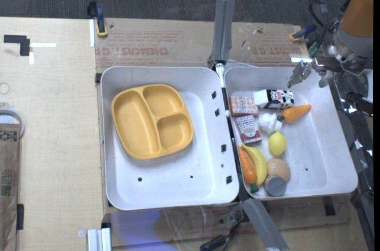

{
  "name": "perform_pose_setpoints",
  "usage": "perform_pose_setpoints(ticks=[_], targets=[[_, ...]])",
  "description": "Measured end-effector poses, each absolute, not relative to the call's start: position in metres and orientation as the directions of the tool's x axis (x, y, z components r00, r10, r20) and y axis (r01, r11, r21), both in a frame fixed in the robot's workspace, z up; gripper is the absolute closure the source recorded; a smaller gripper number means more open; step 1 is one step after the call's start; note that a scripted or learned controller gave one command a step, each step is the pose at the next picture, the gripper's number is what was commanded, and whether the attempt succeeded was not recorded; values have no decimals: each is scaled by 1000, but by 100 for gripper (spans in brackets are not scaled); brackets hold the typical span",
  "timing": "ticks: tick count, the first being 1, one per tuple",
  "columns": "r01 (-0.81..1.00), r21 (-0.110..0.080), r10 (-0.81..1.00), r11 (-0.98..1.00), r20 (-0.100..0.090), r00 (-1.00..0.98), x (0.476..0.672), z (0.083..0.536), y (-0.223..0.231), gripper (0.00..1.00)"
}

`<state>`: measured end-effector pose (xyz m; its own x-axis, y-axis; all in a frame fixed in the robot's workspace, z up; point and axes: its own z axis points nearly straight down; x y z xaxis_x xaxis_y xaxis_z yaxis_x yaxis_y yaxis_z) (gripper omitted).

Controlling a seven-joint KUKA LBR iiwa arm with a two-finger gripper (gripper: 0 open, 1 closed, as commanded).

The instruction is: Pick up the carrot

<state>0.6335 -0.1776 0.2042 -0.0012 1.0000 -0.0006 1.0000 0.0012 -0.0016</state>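
An orange carrot lies in the right bin, near its middle, pointing right and slightly up. A second orange carrot-shaped piece lies against the bin's left wall beside a banana. My gripper hangs over the bin's back right corner, up and to the right of the first carrot and apart from it. Its two fingers stand open with nothing between them. The arm's orange band is at the top right.
Around the carrot lie a black-and-white carton, two red-and-white packs, a white lump, a lemon, a brown ball and a grey can. The left bin holds a yellow divided plate.
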Motion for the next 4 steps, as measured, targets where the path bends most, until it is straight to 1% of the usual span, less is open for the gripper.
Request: perform_pose_setpoints(ticks=[1,2,3,4], targets=[[978,-1,978,-210,-1,210,590,91,-195,0],[978,-4,978,-211,0,211,589,100,-196,100],[998,-1,998,61,0,-61,569,150,-198,100],[968,-1,968,-250,-2,250,573,216,-202,100]])
